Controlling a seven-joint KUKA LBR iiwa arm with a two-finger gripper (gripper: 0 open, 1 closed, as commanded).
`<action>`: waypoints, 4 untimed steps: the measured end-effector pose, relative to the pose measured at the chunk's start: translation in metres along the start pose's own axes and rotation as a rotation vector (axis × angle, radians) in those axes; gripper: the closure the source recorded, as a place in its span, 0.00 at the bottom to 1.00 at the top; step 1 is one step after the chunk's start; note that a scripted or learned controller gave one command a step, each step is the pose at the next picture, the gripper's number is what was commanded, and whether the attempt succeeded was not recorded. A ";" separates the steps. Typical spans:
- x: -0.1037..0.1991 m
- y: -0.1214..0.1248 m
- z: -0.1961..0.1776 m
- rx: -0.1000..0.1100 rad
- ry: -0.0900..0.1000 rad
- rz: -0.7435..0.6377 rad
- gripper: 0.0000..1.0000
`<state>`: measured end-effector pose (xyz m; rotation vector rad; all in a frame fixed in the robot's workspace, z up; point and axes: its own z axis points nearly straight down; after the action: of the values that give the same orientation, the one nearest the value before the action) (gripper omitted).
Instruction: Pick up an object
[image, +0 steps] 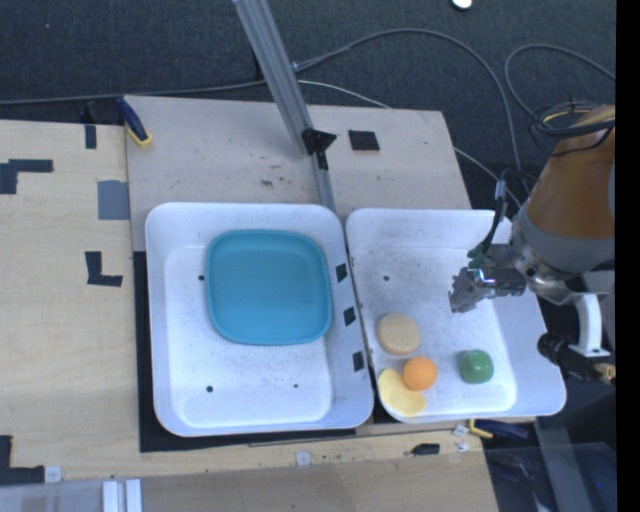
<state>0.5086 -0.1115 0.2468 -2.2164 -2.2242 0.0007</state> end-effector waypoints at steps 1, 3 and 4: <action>0.058 -0.008 0.006 0.000 0.000 -0.001 1.00; 0.144 -0.007 0.015 0.000 0.000 0.000 1.00; 0.189 -0.011 0.014 0.000 0.000 -0.001 1.00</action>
<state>0.4969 0.0774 0.2327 -2.2155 -2.2257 0.0004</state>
